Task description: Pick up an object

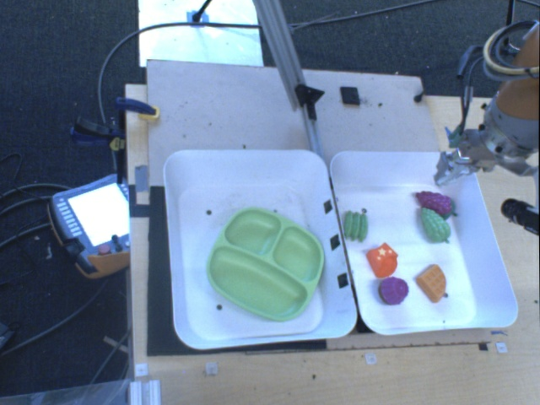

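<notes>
The fingers (448, 169) hang at the far right corner of the right bin (498, 310), over its rim; whether they are wide or narrow cannot be told from this angle, and nothing shows between them. Above them the grey arm (515, 129) reaches in from the right.

Nearest to the fingers, just toward the near side, lies a purple grape bunch (434, 201), and touching it on the near side a green ridged toy (435, 225). Further toward the near edge sit an orange waffle piece (431, 283), a purple round toy (392, 291) and a red-orange toy (382, 260). A green pea pod (355, 225) lies at the left side of this bin.

The left bin (190, 310) holds 1 green divided plate (266, 263). Both bins rest on the surface (219, 99). A handheld screen (91, 222) sits far to the left.
</notes>
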{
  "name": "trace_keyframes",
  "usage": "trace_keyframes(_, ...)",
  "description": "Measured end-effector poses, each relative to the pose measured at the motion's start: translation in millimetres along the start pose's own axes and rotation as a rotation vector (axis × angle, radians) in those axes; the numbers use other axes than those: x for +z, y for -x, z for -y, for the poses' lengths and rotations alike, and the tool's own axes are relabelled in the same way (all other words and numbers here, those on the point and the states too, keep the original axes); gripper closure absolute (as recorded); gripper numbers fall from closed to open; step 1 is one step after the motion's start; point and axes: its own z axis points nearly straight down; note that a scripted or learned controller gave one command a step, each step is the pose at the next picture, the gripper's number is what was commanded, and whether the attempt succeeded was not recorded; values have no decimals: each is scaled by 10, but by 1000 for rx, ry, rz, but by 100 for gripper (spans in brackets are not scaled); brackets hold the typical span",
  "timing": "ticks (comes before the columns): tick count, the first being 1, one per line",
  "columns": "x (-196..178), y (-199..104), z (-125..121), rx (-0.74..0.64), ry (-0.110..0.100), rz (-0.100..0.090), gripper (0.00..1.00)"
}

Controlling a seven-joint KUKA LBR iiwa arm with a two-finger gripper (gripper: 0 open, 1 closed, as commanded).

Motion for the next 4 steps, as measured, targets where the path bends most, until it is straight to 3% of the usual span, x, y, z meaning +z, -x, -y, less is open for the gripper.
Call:
trace_keyframes(3, 41, -1758, -172, -6, -2, -4, 100)
trace_keyframes(4, 96, -2221, -181, -3, -1, -2, 100)
